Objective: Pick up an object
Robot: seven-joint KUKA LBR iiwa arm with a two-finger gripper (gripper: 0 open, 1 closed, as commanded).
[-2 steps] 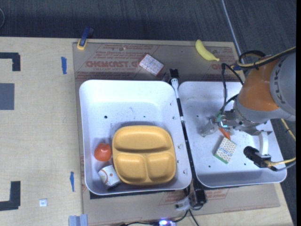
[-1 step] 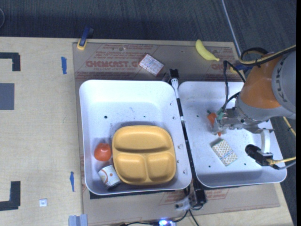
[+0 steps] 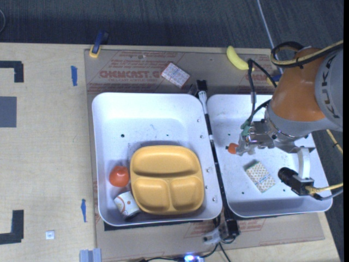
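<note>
Gripper (image 3: 248,139) hangs low over the right bin (image 3: 234,192), near its left wall; whether it is clenched or released cannot be told. Just beside it on the smooth white floor lies a small orange-red piece (image 3: 233,148). A flat, speckled rectangular packet (image 3: 260,177) rests nearby. The left bin (image 3: 147,119) holds a glossy yellow compartment tray (image 3: 166,179), with a round orange ball (image 3: 119,176) and a small white-and-orange cylinder (image 3: 126,203) against its left edge.
</note>
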